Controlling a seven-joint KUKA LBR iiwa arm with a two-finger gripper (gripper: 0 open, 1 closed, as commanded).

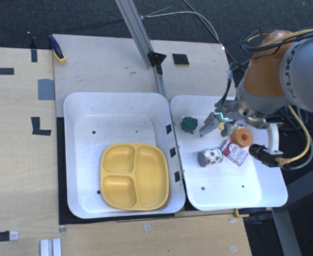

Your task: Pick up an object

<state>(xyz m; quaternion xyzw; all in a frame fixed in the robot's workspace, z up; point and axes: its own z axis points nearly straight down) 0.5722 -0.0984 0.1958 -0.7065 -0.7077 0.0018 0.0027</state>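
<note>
The right bin (226, 188) holds a dark green round object (188, 124) near its upper left, a small grey can with a red and white label (210, 157) in the middle, a red and white packet (235, 152) and an orange ring-shaped object (242, 137) beside it. My gripper (212, 124) hangs over the bin just right of the green object and above the can. Its two grey fingers (205, 128) are spread apart with nothing between them.
The left bin (76, 143) holds a yellow divided plate (134, 176). A metal pole (135, 23) slants up from between the bins. Black cables and a yellow cable (300, 153) trail near the arm at the right.
</note>
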